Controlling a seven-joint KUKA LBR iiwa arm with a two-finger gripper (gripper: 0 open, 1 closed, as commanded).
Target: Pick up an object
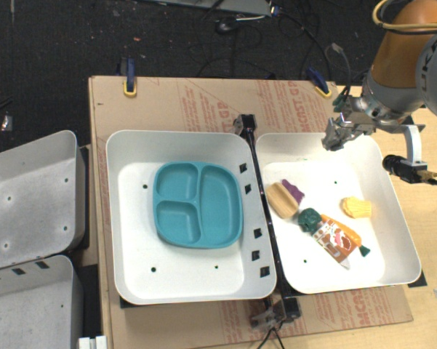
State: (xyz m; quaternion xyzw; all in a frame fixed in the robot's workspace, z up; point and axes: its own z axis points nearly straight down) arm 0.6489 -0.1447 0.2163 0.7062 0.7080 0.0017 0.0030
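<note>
The tabletop (167, 93) is a brown board that carries two shallow white bins side by side. The left bin (123, 267) holds a teal divided plate (198, 205) with three compartments, lying flat near its middle.

The right bin (393, 267) serves as the landmark for the rest. In its middle lie several small objects, close together. A tan bread-like piece (281, 199) lies nearest the bin's left wall, and a small purple item (294, 191) touches its upper right side. Just to the lower right of them sits a dark green lump (308, 218). An orange and brown printed packet (337, 240) runs slantwise from that lump toward the bin's lower right part, touching or almost touching it. A yellow piece (357, 208) lies apart from these, nearer the bin's right wall.

The tool (337, 135) hangs over the bin's upper edge, near its far right corner, well apart from all the objects. Nothing shows between its fingers, and whether they are spread or closed cannot be told. Above it rises the grey arm (429, 57) with its orange band.
</note>
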